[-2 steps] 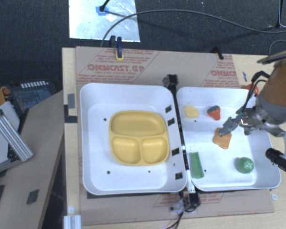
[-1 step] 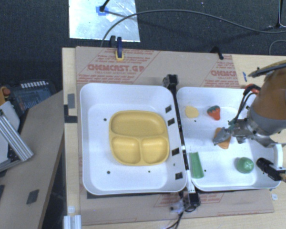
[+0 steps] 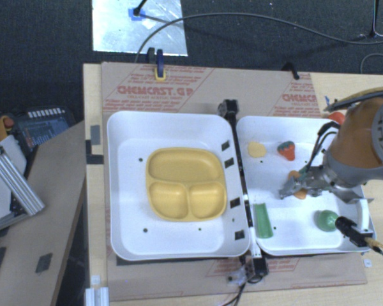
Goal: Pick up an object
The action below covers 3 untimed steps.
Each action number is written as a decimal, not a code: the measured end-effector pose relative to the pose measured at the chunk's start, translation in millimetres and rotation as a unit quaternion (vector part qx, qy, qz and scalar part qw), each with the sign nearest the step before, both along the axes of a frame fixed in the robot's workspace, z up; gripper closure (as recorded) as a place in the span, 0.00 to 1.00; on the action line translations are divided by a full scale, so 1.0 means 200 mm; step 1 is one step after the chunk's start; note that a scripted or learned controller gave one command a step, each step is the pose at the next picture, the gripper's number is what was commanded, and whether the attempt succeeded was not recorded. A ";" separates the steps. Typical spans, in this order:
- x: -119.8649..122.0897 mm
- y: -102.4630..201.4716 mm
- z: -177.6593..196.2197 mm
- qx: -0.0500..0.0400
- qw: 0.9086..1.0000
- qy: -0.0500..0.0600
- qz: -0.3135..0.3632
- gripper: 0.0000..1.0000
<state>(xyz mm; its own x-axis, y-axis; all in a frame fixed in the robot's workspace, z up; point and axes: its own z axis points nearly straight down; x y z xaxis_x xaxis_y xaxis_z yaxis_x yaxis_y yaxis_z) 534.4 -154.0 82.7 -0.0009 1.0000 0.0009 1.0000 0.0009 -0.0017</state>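
Two white bins (image 3: 124, 132) (one yellow tray (image 3: 184, 183)); four small objects (image 3: 286, 149).

One fixed camera looks down at a slant from above on both white bins (image 3: 115, 171).

gripper (image 3: 292, 190) over right bin (image 3: 277, 238), yellow tray (image 3: 182, 183)

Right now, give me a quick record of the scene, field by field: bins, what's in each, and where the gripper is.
left bin: yellow divided tray
right bin: pale yellow round piece, red strawberry-like toy, green block, green round object, small orange object
gripper: low in right bin, at the orange object
grasp: cannot tell
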 end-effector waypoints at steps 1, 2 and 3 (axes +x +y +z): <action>0.01 0.00 0.06 -0.001 1.000 -0.002 0.000 1.00; -0.01 -0.01 0.28 -0.001 1.000 -0.003 0.000 1.00; -0.01 -0.03 0.51 -0.002 1.000 -0.004 0.001 1.00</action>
